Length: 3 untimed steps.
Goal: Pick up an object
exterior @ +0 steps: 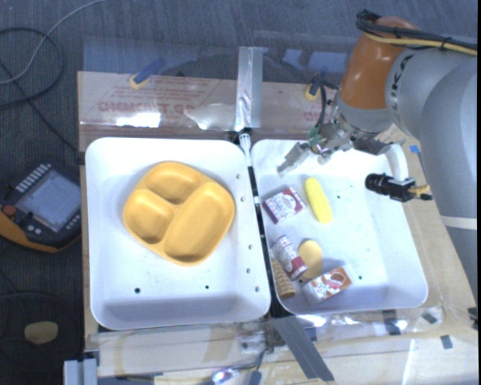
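The left bin (104, 295) holds a yellow three-compartment plate (179, 212), well apart from the claw. The right bin (401, 287) holds a small red packet (284, 205) by its left wall, a yellow corn cob (318, 199) just right of it, and a small can (287, 256) and further items toward the near edge. The claw (319, 147) hangs over the bin's far end with its fingers (293, 159) apart, clamped on nothing. The cob lies just nearward of it, long axis running far-to-near: judged the likeliest pick.

fixed overhead camera, slanted down, both bins (96, 239)
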Tool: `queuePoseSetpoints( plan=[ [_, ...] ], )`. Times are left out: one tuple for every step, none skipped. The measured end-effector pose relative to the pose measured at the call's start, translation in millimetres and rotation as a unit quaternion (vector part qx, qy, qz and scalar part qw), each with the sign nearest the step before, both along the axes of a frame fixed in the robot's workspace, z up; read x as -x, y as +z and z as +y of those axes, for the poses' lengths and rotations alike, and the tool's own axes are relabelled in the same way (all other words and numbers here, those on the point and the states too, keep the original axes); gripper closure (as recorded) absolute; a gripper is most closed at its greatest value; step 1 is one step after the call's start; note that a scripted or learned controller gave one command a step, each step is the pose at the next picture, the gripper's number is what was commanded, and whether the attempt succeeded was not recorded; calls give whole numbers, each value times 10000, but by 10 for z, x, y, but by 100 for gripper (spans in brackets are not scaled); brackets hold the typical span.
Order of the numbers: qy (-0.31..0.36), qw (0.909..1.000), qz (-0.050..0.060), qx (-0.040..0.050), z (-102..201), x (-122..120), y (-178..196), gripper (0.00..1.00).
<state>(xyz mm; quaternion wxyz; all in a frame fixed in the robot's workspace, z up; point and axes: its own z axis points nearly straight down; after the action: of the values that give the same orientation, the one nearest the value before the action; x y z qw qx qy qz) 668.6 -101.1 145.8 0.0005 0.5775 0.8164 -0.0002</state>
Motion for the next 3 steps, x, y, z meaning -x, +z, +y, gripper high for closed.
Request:
queuePoseSetpoints(
  plan=[
    [827,9965,-118,-11,-422,141,-454,0],
    [831,9964,-142,-23,-400,124,-342,100],
    [830,9964,-140,-26,-399,125,-345,0]
  ],
)
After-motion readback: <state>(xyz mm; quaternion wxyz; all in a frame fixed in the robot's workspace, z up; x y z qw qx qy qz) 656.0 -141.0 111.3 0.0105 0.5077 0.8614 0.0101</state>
